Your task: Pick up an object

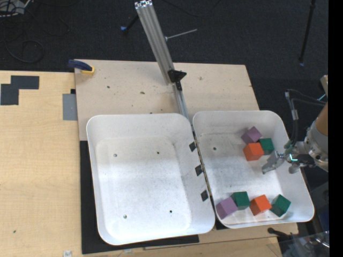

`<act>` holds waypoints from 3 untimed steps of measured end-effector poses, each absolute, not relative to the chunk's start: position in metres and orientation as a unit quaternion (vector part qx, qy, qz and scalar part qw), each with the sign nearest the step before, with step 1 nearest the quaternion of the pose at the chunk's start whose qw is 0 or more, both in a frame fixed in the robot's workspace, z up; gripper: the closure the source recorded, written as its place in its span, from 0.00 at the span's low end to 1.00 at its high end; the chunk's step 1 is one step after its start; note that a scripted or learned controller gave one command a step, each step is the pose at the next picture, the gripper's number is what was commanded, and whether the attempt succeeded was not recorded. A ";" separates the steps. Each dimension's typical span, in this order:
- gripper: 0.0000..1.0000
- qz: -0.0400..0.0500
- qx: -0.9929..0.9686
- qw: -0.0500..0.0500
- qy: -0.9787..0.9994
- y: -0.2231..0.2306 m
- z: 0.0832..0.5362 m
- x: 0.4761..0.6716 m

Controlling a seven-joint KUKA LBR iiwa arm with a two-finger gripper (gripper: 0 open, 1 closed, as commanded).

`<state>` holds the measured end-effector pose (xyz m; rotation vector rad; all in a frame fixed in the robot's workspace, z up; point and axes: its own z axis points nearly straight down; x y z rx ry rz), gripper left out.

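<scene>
The gripper [278, 162] is hanging over the right part of the right-hand bin [236, 118], reaching in from the right edge of the view. Two fingers are showing, one [269, 165] slanting down to the left and one shorter on the right, and they are standing apart with nothing between them.

Seven blocks are lying in this bin in two groups. In the upper group, a purple block [251, 135] is sitting farthest back, a green block [266, 145] is resting just beside it to the right, and an orange block [253, 151] is lying in front of both, touching them or nearly so. The left fingertip is hovering just to the right of and below this orange block, near it but apart from it.

In the lower group, along the near wall, a second purple block [226, 206] is lying at the left, a second green block [241, 198] is sitting beside it, a second orange block [260, 204] is coming next, and a third green block [280, 204] is resting at the right end.

The left-hand bin [140, 181] is sitting beside it, its white floor speckled with dark marks. A slanted aluminium rail [155, 39] is rising behind the bins.
</scene>
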<state>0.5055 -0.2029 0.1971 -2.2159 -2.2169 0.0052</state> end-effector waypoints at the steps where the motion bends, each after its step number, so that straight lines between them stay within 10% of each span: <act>1: 0.00 0.000 -0.707 0.002 -0.707 -0.203 0.199 0.506; 3: 0.00 0.002 -0.708 0.004 -0.706 -0.204 0.110 0.502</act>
